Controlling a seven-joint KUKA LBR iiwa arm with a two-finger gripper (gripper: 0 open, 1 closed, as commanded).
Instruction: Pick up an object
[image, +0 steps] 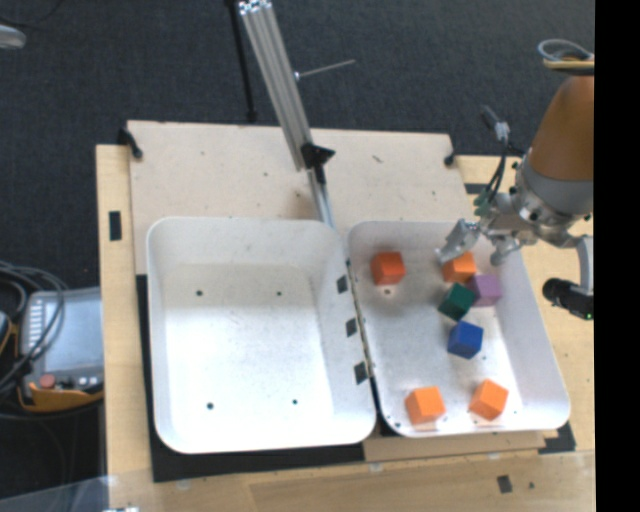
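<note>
The gripper (478, 243) hangs over the far right part of the right bin (530, 330), fingers spread apart; an orange cube (460, 267) sits directly beneath, between the fingertips but not visibly clamped; a purple cube (488, 289) and a green cube (459, 300) crowd its near side, so I judge a straight descent best.

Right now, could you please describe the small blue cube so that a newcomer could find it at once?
Look in the right-hand white bin, where the coloured cubes lie. The small blue cube sits near the middle, just below the dark green cube. It is the only blue one there.
</note>
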